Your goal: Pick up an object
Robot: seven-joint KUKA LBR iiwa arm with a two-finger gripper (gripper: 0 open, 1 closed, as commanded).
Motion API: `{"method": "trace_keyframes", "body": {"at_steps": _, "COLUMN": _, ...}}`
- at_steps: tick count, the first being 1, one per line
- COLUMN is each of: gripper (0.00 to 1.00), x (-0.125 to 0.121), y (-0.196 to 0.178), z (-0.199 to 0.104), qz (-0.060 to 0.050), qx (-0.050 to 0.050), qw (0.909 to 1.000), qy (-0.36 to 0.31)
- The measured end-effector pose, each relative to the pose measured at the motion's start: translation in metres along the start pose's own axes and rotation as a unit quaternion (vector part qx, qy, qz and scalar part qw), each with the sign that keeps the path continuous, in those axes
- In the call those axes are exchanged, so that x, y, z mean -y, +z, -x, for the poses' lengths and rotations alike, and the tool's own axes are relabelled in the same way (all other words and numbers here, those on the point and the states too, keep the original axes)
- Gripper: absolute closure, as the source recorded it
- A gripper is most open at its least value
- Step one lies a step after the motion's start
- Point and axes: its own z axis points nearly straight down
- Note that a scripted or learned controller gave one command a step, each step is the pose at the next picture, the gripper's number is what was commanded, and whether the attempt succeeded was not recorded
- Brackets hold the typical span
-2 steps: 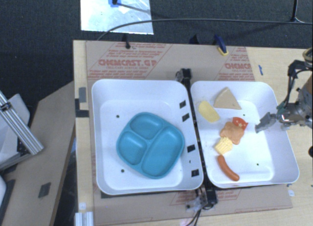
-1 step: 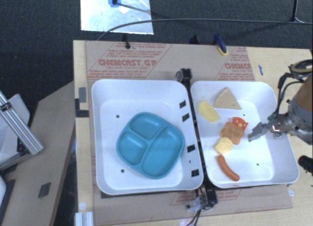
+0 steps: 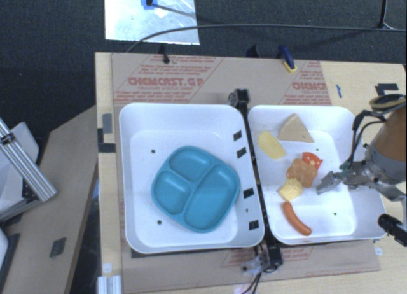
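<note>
The end effector (image 3: 325, 183) sits low over the right bin (image 3: 343, 226), reaching in from the right edge, its tip pointing left toward the cluster of toy food; whether it is open or closed cannot be told, and nothing shows held in it. The nearest candidates lie just to its left: an orange-brown lumpy piece (image 3: 301, 172) with a small red piece (image 3: 311, 159) touching its upper right side, and a small yellow ridged piece (image 3: 290, 189) just below them. The toy sausage (image 3: 296, 218) lies lower left of the tip, its long axis running diagonally from upper left to lower right. A yellow piece (image 3: 271, 146) and a tan wedge (image 3: 294, 129) sit farther up the bin. A blue divided plate (image 3: 195, 188) occupies the left bin (image 3: 137, 178), well apart. Judging from this, a short leftward move would reach the orange-brown piece first.
</note>
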Motion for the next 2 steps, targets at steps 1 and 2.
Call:
{"method": "trace_keyframes", "body": {"at_steps": 1, "gripper": 0.00, "x": -0.001, "y": 0.044, "z": 0.000, "qz": 0.002, "qx": 0.000, "qw": 1.0000, "qy": 0.000}}
{"method": "trace_keyframes", "body": {"at_steps": 2, "gripper": 1.00, "x": -0.002, "y": 0.031, "z": 0.000, "qz": 0.003, "qx": 0.000, "qw": 1.0000, "qy": 0.000}}
